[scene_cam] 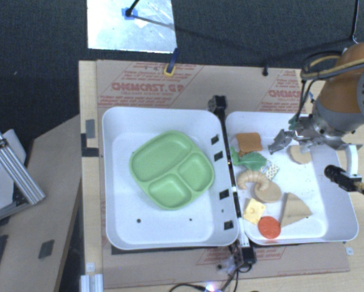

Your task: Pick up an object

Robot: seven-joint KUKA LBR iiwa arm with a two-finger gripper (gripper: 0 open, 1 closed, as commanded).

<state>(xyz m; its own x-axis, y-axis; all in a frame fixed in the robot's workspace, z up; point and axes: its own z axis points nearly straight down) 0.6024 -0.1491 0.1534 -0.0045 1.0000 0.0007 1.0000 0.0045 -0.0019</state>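
Camera view: gripper (283,140) low over the right bin (339,221), nothing picked yet.

Fingers look slightly spread with nothing between them, just right of the brown toast-like square (248,142) at the bin's far-left corner. That's the nearest candidate: flat, likely light, stiff toy food, roughly square so no real long axis, edges run about parallel to the bin walls. Best bet is to pinch across two opposite edges; lying flat, it could slip. A pale round slice (301,156) sits just under the wrist. Closer to the camera: green leafy piece (251,160), croissant (259,182), yellow cheese cube (253,211), red tomato disc (269,227), tan wedge (295,209) pointing up-left. Left bin (118,224) holds a green divided plate (171,170). Both bins sit on the desk (146,81).
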